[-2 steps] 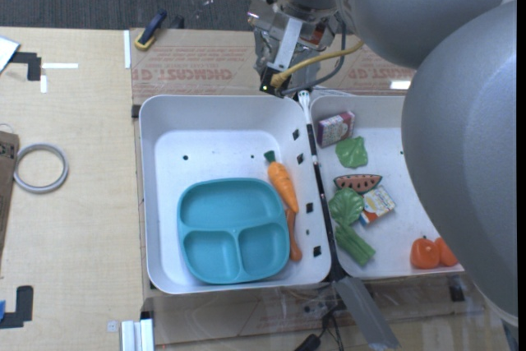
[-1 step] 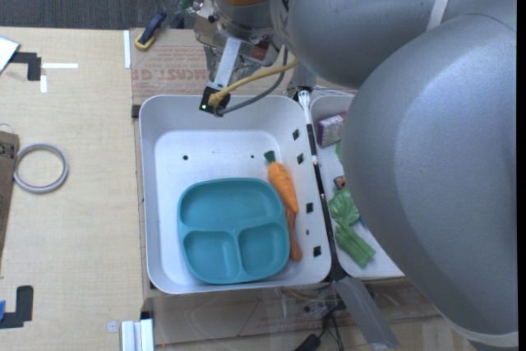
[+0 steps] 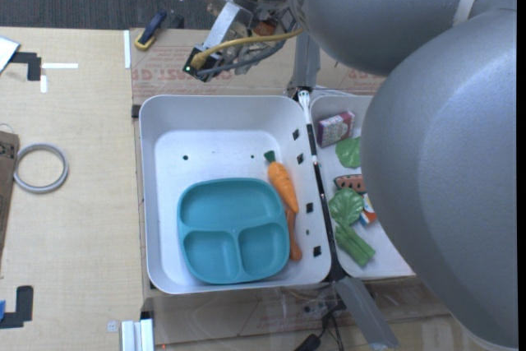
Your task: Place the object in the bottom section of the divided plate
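A teal divided plate [image 3: 182, 226] lies in the near half of the left bin [image 3: 149, 177], with one wide section at the far side and two smaller ones at the near side. All three sections hold nothing. An orange carrot [image 3: 284, 189] with a green top lies on the bin floor along the plate's right edge, touching it. My gripper [image 3: 244, 53] hangs high beyond the left bin's far wall, away from both the carrot and the plate. Nothing shows beneath it.
The right bin [image 3: 322, 113] holds a small pink carton [image 3: 335, 127], a green leaf [image 3: 350, 152], a red-brown piece [image 3: 349, 182], a leafy green [image 3: 345, 208] and a green stalk [image 3: 355, 244]. My grey arm covers that bin's right part. A tape roll [image 3: 37, 168] lies on the bench at the left.
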`<state>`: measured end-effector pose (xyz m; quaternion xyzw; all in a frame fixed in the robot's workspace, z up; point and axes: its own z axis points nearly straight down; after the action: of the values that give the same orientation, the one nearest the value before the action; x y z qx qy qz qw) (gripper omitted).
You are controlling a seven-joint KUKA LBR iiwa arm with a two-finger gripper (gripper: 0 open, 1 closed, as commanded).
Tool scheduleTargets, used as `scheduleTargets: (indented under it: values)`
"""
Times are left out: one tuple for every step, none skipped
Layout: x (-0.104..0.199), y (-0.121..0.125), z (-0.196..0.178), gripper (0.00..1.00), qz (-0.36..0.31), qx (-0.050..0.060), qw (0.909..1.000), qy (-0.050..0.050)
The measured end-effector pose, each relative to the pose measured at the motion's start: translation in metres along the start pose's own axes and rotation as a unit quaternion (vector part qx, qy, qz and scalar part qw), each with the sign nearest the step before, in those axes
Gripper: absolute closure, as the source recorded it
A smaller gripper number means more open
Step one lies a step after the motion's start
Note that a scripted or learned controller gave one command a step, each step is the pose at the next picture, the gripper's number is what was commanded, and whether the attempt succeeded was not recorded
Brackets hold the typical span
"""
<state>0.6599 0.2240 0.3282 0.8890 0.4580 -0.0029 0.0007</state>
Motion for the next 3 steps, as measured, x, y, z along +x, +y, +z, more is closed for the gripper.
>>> scheduleTargets:
  values:
    - [0.003, -0.002, -0.01, 1.0, 0.044, 0.001, 0.999, 0.0]
    - [-0.013, 0.004, -0.014, 1.0, 0.092, 0.001, 0.9957, -0.001]
    - [-0.053, 0.03, -0.071, 1.0, 0.067, 0.0, 0.9978, -0.001]
